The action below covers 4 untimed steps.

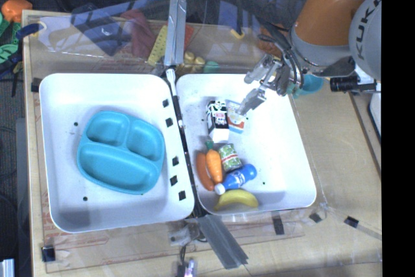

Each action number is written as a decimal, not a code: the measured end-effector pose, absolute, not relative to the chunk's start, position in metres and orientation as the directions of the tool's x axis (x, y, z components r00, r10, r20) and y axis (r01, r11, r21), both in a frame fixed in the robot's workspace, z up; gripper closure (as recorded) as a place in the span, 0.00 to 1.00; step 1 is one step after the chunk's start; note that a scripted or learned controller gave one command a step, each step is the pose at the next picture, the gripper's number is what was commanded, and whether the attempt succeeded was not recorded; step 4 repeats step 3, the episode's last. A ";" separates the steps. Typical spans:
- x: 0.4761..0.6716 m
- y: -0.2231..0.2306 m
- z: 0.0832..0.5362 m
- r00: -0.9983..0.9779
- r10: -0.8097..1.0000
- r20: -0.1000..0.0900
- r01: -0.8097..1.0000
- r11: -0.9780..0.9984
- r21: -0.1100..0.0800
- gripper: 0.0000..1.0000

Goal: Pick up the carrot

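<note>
The carrot lies in the right bin, close to the divider where the two bins meet, orange with a bit of green at its upper end. A second, darker orange piece lies pressed along the carrot's divider side. On the carrot's other side a small green-labelled can touches it; the label's print is too small to read. Just below the can sits a blue bottle with a white cap, and below that a yellow banana curves against the bin's near wall. Above the carrot stands a black-and-white patterned carton, with a small white pack with a red mark just beside it; no lettering on either can be made out.

The gripper hangs over the right bin's upper part, well apart from the carrot and nearest the white pack. Its fingers stand spread apart, one reaching down toward the pack, the other higher, with nothing between them. Behind them the arm's orange band fills the upper right corner, and the grey link beside it bears the letters "KUK", cut off at the edge.

The left bin holds a blue divided tray with three compartments, well away from the carrot across the divider. Both bins rest on the pale worktop.
</note>
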<state>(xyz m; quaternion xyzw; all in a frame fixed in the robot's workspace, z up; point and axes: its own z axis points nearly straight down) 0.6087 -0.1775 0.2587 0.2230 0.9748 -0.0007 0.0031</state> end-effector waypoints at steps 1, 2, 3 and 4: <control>0.595 -0.123 0.171 -0.927 0.376 0.001 0.376 0.927 0.000 0.00; 0.547 -0.104 0.181 -0.990 0.143 0.001 0.143 0.990 0.000 0.00; 0.501 -0.159 0.092 -0.978 -0.211 0.000 -0.211 0.978 0.000 0.00; 0.501 -0.159 0.092 -0.978 -0.211 0.000 -0.211 0.978 0.000 0.00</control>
